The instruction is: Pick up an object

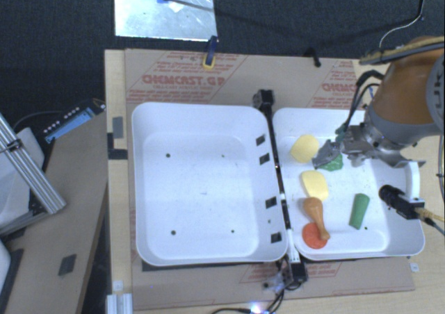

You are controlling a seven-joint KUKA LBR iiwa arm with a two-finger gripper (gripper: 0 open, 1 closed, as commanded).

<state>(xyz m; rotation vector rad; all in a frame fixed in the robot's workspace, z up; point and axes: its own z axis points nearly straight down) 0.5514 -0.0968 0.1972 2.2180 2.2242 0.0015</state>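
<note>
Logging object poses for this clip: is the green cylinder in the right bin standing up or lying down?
Lying down. The green cylinder shows its long side along the floor of the right bin, clear of the tool.

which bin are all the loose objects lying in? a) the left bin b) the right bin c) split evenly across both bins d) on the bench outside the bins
b: the two yellow pieces, the green cylinder, the orange and red piece and the green item by the gripper all lie inside the right bin, the one nearer the arm.
</note>
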